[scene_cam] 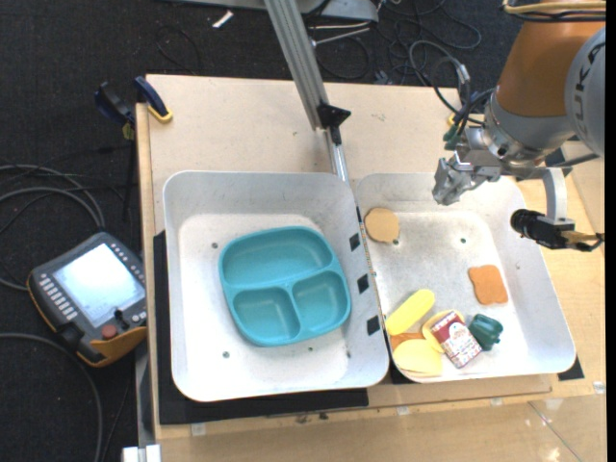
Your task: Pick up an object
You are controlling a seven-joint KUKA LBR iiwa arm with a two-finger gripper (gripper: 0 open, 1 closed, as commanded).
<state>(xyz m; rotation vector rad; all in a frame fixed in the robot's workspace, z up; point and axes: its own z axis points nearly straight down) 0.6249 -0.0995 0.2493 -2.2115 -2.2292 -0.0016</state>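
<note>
The right-hand white bin [539,258] holds the candidates for picking, and they look like toy food: a round tan cookie-like disc [381,225] lies alone at about ten o'clock in that bin, an orange bread-like slab [488,283] sits apart toward three o'clock, and a tight cluster gathers at six o'clock, with a yellow banana-shaped piece [410,309], a yellow flat disc [418,357], a small red-and-white carton [455,340] and a dark green piece [485,330] touching or overlapping one another. The hand [449,187] hangs over the bin's twelve o'clock rim, near the tan disc but apart from it, and nothing shows between its tips; whether they stand spread or closed I cannot tell at this size. All these pieces are probably light, hollow or foam-like, and not fragile, though smooth plastic may slip (a judgement from their sheen and shape only). The tan disc seems the easiest choice: it lies free of neighbours, so a grip across its width at the rim should work, though it is low and flat, so the tips must reach close to the bin floor. The clustered items risk a pinch on two things at once. The left bin [188,258] carries a teal divided tray [284,285], and both bins rest on the worktop [231,123].
</note>
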